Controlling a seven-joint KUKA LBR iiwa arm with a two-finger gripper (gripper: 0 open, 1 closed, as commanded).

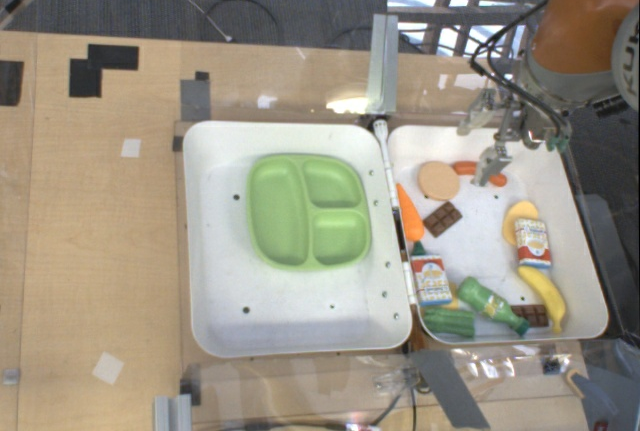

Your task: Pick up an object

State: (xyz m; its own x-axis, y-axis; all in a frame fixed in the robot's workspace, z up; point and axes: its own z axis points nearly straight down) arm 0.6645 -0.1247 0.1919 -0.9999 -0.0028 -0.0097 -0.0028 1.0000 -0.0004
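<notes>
From the camera above, two white bins sit side by side on the wooden surface (90, 249). The left bin (215, 299) holds one green divided tray (308, 211) near its middle, with bare white floor all round it, widest toward the near edge.

The right bin (575, 219) is crowded. Along the wall it shares with the left bin lies one orange carrot (409, 215), and below it one small carton with a red and white label (430, 279); the print is too small to read. One brown chocolate piece (441, 217) lies just beside the carrot. One round tan cookie (438, 180) sits toward the far side, with one small red piece (466, 167) next to it. Near the front edge are one green cucumber (449, 321) and one green bottle (492, 304). One yellow banana (544, 291) curves along the right wall, with one can bearing a red label (532, 241) lying across it, its writing unreadable.

The gripper (493, 166) hangs over the far right part of that bin, just beside the cookie and red piece, with free floor beneath. Whether the jaws are open or closed cannot be told; nothing is visibly between them.
</notes>
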